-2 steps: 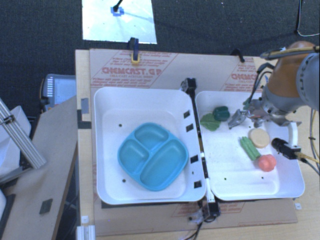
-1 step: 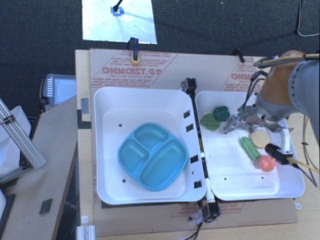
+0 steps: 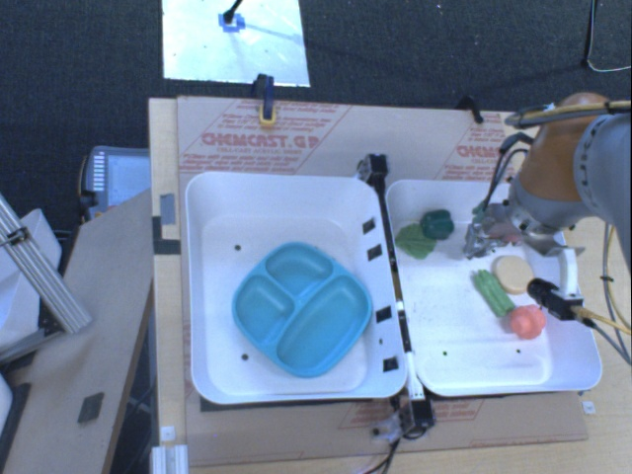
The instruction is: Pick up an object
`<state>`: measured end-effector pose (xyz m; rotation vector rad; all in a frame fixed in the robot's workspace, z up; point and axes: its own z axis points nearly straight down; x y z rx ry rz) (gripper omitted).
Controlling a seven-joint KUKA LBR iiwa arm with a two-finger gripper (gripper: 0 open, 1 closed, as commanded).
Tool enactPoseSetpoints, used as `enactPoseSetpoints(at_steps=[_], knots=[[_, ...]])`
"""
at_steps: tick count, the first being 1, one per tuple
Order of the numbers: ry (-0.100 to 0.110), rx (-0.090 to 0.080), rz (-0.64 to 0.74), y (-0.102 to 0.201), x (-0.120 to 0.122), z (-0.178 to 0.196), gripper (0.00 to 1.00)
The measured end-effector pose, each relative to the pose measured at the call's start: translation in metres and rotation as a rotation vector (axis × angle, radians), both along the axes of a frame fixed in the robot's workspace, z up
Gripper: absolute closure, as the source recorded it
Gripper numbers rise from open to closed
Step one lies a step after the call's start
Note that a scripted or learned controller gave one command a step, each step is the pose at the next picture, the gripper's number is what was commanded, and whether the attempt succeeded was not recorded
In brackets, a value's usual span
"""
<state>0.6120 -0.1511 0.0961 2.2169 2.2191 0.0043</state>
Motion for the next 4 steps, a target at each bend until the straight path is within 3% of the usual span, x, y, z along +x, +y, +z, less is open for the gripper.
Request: enactPoseSetpoints(at_steps=[3,4], knots=[[0.0,0.0,0.003,-0.005,0.006,0.127,1.0],[0.002,0.003,0.009,0.051,0.011,0.138,1.0]])
